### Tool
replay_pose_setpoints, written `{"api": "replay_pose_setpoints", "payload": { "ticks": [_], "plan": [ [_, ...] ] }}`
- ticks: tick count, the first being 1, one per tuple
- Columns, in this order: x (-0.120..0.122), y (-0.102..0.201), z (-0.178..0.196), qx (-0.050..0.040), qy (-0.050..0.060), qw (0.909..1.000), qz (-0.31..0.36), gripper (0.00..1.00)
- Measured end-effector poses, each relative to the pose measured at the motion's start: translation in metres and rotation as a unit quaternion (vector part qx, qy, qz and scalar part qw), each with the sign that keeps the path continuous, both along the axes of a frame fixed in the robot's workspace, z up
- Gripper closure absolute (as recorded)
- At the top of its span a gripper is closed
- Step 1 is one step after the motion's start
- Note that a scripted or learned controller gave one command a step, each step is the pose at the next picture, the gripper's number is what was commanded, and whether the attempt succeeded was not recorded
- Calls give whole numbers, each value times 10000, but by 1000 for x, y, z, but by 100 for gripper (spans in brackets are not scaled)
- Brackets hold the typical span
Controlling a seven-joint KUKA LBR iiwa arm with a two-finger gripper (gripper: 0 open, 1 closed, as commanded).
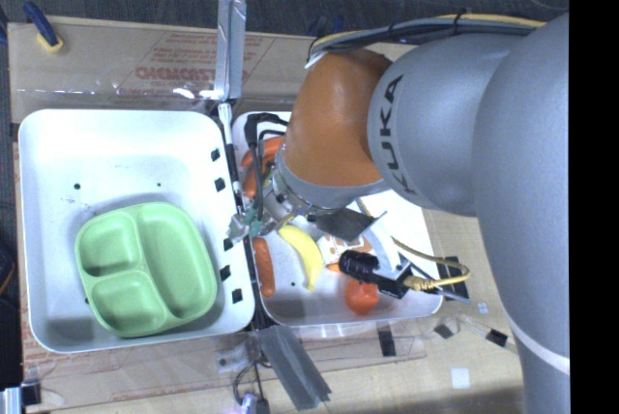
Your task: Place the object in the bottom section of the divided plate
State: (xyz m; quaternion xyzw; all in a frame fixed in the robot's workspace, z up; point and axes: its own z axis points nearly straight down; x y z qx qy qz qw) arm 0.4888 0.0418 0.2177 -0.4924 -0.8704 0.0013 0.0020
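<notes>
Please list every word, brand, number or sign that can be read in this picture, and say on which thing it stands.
"KUKA", partly hidden: on the grey arm, in black letters beside its orange band.
Red printing: on the cardboard sheet behind the left bin; too blurred to read.

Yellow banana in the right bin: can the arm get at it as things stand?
Probably yes. The yellow banana lies uncovered in the right white bin, the arm's wrist directly above that bin; a red round object sits close beside it.

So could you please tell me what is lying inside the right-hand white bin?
The right white bin shows a yellow banana, a red tomato-like item and an orange sausage-shaped piece. The grey arm covers the bin's upper part.
</notes>
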Motion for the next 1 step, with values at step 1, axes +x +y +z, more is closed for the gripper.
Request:
{"api": "replay_pose_setpoints", "payload": {
  "ticks": [1],
  "plan": [
    [-13,70,-30,3,3,9946,1038,100]
  ]
}}
